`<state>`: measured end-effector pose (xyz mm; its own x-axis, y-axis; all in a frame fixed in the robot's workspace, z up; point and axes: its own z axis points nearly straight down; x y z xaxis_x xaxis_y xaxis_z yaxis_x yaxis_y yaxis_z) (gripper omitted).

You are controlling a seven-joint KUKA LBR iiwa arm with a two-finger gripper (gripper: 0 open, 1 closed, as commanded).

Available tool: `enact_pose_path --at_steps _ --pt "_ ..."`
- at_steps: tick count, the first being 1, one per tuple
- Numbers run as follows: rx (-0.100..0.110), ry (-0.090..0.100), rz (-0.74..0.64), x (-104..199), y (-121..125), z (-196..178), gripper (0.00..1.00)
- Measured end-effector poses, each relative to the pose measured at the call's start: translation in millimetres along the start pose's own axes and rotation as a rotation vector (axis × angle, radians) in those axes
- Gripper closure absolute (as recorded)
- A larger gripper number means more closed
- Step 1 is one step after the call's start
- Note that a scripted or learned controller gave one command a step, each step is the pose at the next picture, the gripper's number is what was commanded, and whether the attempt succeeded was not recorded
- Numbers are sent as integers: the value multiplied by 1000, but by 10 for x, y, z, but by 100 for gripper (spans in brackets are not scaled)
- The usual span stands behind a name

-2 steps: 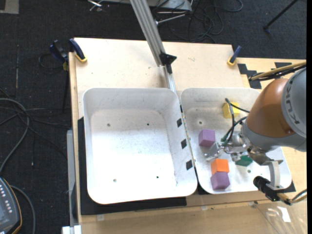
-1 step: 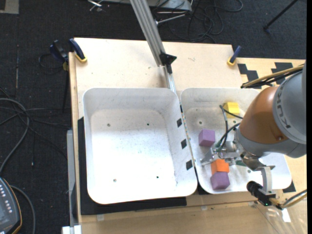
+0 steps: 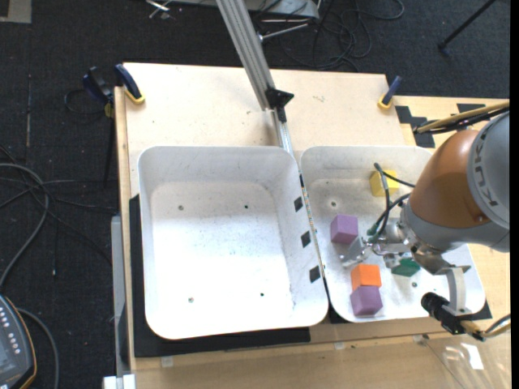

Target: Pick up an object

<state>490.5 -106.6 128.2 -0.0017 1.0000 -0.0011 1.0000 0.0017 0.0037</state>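
In the right bin (image 3: 324,164) lie a purple cube (image 3: 344,228), an orange cube (image 3: 366,275) and a second purple cube (image 3: 366,300) in a rough column. A yellow piece (image 3: 379,183) sits toward the back. A small green piece (image 3: 405,268) lies partly under the arm. My gripper (image 3: 362,254) hangs low over the bin floor, between the upper purple cube and the orange cube, close to both. Nothing shows as held in it. The grey and orange arm (image 3: 458,197) covers the bin's right side.
The left bin (image 3: 146,164) stands beside the right one, their walls meeting at the middle. A slanted metal rail (image 3: 247,43) runs from the top to the back of the bins. Clamps (image 3: 130,87) (image 3: 389,92) sit at the board's far corners.
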Motion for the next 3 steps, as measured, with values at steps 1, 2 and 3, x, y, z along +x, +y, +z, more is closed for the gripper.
enact_pose_path --at_steps 1,2,3 --pt "4 0 2 14 -12 339 0" --pt "0 0 1 15 0 225 100" --pt "-4 3 -8 752 54 -710 100"
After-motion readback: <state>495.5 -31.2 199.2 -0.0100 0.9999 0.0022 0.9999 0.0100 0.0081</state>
